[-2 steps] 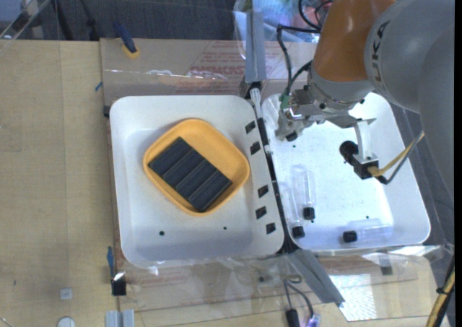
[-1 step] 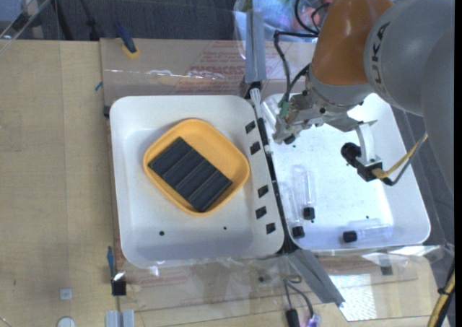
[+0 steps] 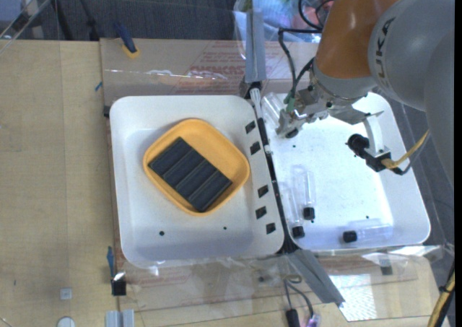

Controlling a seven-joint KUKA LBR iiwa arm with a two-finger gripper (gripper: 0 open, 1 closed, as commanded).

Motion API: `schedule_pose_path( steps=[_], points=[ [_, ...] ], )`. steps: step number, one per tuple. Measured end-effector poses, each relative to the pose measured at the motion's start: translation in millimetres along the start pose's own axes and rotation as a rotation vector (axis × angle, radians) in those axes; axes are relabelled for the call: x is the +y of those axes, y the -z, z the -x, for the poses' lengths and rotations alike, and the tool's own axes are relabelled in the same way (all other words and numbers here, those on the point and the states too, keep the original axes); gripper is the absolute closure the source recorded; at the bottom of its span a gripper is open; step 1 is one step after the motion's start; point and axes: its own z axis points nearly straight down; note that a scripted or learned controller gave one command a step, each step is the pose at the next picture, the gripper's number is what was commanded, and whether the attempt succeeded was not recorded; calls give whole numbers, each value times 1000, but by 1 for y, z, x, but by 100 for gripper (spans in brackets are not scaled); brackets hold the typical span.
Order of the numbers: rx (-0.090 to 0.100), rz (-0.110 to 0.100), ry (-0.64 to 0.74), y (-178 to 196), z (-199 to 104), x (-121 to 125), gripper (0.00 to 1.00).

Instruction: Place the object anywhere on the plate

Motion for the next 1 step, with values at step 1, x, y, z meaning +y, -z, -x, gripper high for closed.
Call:
schedule_pose_path(
  steps=[1],
  points=[
    [0, 1, 75, 0, -1, 8, 100]
  ],
)
